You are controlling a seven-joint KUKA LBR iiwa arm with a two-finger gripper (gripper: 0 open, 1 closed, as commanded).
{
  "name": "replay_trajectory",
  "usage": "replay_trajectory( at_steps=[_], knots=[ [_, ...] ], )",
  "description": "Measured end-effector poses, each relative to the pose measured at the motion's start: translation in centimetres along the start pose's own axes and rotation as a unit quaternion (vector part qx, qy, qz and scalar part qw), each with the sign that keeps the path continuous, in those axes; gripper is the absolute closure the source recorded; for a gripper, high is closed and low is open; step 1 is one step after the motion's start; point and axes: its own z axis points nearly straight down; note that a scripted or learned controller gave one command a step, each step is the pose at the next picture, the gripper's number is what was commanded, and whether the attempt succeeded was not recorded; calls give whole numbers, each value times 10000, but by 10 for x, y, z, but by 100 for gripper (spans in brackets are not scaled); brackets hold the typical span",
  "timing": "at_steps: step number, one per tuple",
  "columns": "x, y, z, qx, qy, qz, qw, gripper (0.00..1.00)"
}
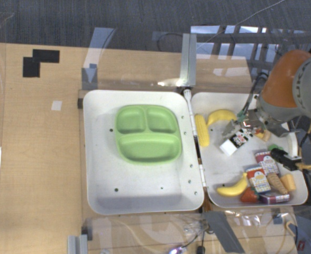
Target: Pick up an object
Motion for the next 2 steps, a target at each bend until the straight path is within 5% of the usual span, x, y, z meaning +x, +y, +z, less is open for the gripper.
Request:
replay_trajectory(
  at_steps=[1, 2],
  knots=[
    [21, -11, -1, -12, -5, -128, 9999, 0],
    [22, -9, -12, -41, -5, -133, 9999, 100]
  ],
)
